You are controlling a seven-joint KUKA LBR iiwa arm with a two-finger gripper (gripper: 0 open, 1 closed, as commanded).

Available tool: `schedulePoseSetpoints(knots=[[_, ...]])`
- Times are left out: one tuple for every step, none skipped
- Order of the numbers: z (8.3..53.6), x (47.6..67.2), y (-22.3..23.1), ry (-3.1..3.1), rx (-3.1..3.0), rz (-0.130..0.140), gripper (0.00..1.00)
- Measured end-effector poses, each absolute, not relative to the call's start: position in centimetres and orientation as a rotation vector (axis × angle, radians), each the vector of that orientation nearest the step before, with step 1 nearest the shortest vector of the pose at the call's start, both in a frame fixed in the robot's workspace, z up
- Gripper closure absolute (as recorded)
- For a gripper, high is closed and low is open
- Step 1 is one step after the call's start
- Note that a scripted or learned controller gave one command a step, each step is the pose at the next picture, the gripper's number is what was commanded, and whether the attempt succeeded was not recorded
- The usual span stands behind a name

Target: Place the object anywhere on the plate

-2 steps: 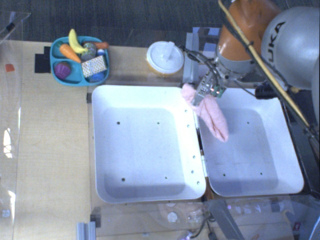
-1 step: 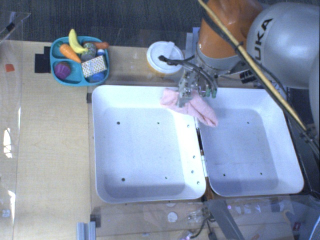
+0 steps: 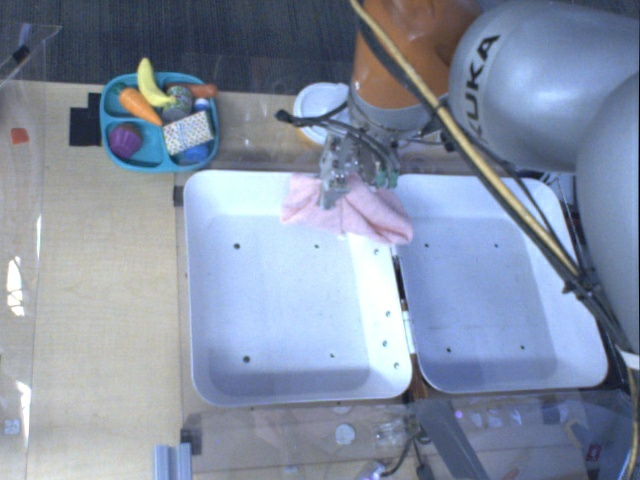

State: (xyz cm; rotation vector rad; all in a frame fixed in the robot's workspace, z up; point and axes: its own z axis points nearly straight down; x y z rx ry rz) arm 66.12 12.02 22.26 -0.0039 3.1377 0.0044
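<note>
Above the surface, we see the grey-and-orange arm reaching in from the right, its tool clamped on a pink cloth at the far edge of the bins. The cloth hangs from the fingers and drapes over the seam between the left bin and the right bin. Well apart, at the far left, sits a blue divided plate — crowded with a toy banana, a carrot and other small items. A white cup stands behind the tool.
</note>
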Motion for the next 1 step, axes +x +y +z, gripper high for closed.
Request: schedulePoseSetpoints(knots=[[22.30,66.14,12.00,3.137,-0.004,0.005,0.00]])
